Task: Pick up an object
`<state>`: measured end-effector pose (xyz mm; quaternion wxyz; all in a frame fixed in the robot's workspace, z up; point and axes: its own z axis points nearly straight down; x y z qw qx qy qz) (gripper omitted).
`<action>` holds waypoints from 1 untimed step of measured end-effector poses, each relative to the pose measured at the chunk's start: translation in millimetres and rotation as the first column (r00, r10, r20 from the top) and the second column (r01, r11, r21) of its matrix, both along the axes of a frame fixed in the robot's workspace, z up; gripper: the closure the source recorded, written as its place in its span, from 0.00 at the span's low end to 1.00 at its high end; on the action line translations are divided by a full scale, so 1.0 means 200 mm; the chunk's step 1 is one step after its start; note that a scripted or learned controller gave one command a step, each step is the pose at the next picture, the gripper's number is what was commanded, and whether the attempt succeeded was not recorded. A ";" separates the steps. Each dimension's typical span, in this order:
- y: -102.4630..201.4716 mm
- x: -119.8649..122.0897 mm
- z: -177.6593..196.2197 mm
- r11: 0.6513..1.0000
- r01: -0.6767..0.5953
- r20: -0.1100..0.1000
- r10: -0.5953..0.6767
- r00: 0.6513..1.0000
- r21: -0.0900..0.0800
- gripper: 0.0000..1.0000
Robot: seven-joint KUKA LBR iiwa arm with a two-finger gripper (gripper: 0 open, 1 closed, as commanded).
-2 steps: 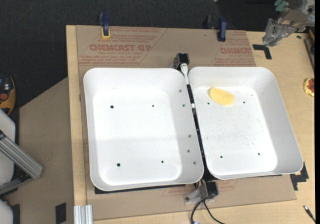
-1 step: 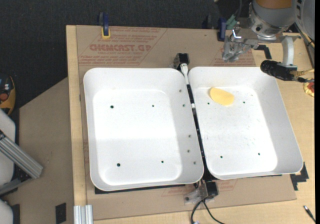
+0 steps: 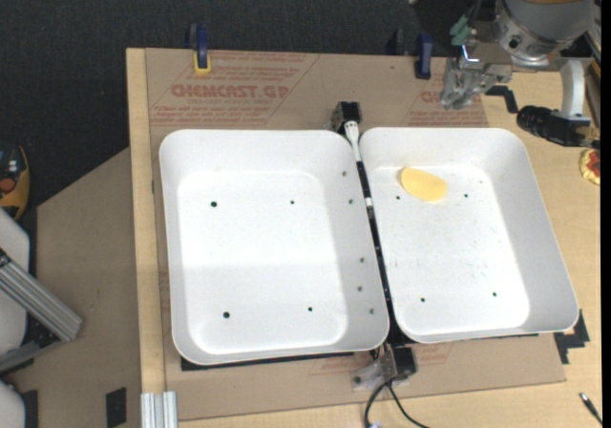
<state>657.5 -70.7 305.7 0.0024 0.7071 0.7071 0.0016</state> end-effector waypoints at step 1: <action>0.30 -0.14 -0.06 1.000 -0.005 -0.010 0.005 1.000 0.003 1.00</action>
